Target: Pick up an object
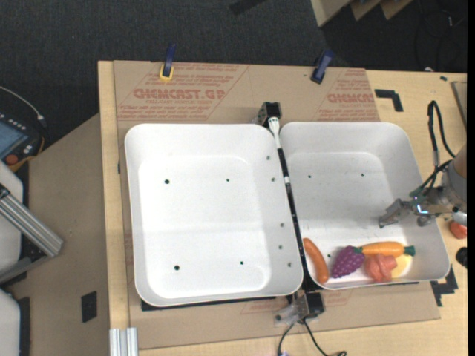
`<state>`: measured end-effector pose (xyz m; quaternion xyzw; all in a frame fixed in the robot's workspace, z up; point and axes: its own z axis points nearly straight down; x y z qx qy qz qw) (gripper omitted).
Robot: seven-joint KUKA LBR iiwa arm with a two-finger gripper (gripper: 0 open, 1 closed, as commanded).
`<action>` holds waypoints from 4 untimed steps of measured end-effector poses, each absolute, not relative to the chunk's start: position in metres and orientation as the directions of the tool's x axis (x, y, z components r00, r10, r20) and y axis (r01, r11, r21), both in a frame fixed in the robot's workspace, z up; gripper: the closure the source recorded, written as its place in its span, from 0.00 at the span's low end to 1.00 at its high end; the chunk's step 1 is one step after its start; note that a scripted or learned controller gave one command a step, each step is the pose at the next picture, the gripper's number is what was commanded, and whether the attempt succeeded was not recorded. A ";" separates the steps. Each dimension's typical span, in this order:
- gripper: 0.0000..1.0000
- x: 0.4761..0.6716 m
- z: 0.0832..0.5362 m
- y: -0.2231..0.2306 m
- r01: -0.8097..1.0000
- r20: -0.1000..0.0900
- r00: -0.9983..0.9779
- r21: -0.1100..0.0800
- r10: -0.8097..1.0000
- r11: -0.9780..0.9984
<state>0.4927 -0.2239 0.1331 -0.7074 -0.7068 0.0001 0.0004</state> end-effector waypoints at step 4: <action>0.00 0.512 0.085 -0.210 1.000 0.000 0.000 0.000 1.000 0.000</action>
